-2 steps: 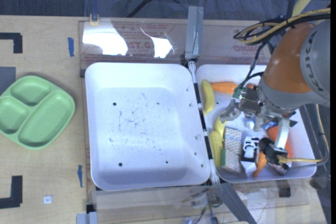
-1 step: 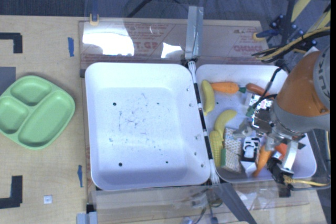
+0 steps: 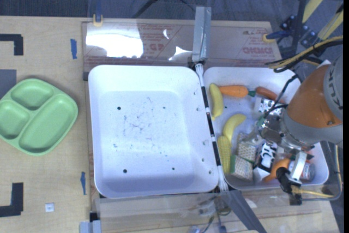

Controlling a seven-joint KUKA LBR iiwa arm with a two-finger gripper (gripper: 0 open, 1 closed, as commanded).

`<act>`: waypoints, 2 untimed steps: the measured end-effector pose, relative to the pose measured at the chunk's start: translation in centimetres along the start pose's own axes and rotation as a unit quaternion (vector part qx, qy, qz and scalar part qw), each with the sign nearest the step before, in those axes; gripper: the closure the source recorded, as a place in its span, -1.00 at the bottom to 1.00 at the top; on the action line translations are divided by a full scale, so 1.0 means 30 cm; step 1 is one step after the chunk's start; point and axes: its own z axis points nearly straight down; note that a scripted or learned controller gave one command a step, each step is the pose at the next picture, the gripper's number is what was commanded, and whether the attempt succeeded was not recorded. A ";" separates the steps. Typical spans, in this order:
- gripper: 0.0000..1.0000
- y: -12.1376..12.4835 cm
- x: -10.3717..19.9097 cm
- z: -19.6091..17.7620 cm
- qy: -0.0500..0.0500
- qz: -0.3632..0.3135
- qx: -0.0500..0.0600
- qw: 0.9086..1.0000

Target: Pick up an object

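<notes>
While the gripper (image 3: pixel 272 158) sits low in the right bin (image 3: pixel 322 174), whether it grips anything I cannot tell. Just left lies a banana (image 3: pixel 233 124), light, soft, smooth, best taken mid-length. Neighbours crowd it; the left bin (image 3: pixel 98 82) offers open room.

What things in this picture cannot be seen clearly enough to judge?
- Gripper: the arm's own wrist covers its fingers, camera view.
- Small items under the arm in the right bin: partly covered and blurred.
- Second carrot: partly behind a cable.
</notes>
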 end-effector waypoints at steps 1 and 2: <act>1.00 0.008 -0.005 -0.041 -0.001 0.001 -0.004 1.000; 1.00 -0.087 0.163 -0.395 -0.004 -0.070 0.007 0.998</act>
